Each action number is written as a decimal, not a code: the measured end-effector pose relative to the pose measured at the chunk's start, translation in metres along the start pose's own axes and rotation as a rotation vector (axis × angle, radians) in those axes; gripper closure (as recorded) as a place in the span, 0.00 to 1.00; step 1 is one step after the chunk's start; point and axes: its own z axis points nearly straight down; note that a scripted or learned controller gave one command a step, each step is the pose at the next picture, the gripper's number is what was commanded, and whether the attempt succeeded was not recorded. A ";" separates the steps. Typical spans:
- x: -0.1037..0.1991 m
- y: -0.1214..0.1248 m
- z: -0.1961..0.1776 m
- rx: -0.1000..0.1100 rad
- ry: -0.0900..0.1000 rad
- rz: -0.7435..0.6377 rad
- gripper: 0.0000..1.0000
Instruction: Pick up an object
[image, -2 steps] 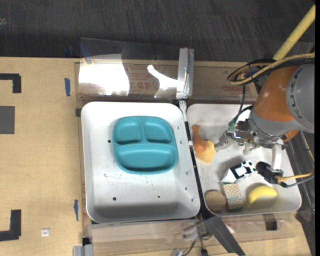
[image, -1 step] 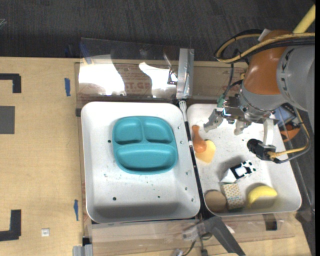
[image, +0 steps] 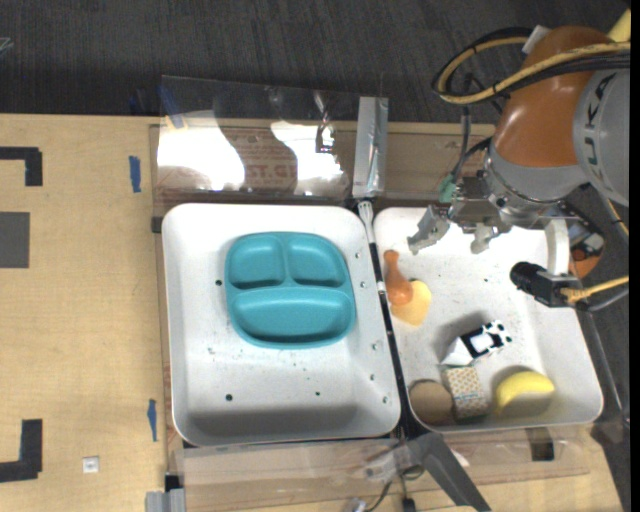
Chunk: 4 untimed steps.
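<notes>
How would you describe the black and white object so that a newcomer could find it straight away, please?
Look in the right-hand bin, the one without the teal divided plate. Along its near side lies a cluster of small items; the black and white object sits just above them. The yellow lemon-like piece and brown round piece are plain-coloured, not patterned.

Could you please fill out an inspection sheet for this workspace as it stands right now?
Surface: two shallow white bins, left and right, on a wooden bench.
Job's things: right bin holds an orange-yellow plastic toy, a black-and-white toy, a yellow rounded object, a patterned block, a brown round piece.
Clutter: teal divided plastic plate in left bin.
Grippers: two-finger gripper open, above right bin, holding nothing.
Cables: yellow-black cables by arm.
Surroundings: dark floor.
</notes>
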 end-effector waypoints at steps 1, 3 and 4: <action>-0.019 -0.101 0.061 0.009 0.000 0.058 0.00; -0.017 -0.114 0.031 -0.002 0.000 -0.330 0.00; -0.064 -0.107 0.128 -0.026 -0.014 -0.476 0.00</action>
